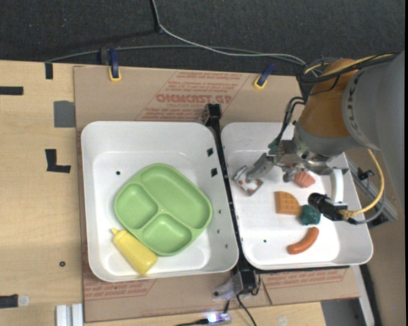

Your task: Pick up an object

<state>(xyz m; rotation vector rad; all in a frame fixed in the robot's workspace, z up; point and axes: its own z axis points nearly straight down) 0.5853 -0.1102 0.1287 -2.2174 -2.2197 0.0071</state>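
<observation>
Camera view has the gripper [248, 180] low in the right bin [258, 250], fingers' state impossible to tell, nothing seen between them. Cracker [285, 202], sausage [303, 241] and green piece [309, 215] lie nearby on the floor; picking remains undone.

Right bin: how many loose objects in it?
4 visible: pink piece beside the gripper, waffle mid-bin, teal toy right of it, sausage at the front. The arm may hide more.

Red "CHEMCAST GP" on cardboard sheet [190, 90]
</observation>
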